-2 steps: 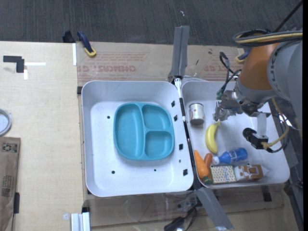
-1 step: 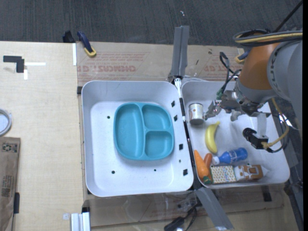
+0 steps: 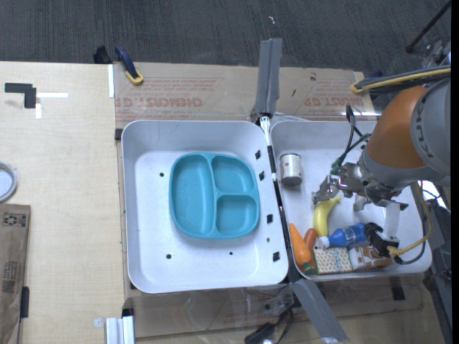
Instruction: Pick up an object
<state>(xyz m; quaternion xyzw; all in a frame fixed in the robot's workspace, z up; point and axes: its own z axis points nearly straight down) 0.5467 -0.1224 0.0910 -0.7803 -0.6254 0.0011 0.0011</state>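
Observation:
The right bin [image 3: 412, 260] holds several objects. A yellow banana [image 3: 324, 215] lies near its middle. A silver can [image 3: 290, 169] stands at the bin's upper left. An orange carrot [image 3: 300, 244] lies along the left wall, with a small red-orange piece [image 3: 310, 236] beside it. A blue bottle [image 3: 347, 235] rests above a tan cracker box [image 3: 334, 261] at the front. My gripper [image 3: 332, 187] hangs low over the banana's upper end, the grey and orange arm reaching in from the right. Nothing is visibly held.
The left bin [image 3: 140, 213] contains a teal divided plate [image 3: 214, 194]. A grey divider post [image 3: 268, 77] rises between the bins at the back. A yellow cable [image 3: 409, 246] loops by the right bin's right wall. A tape roll [image 3: 6, 183] lies far left.

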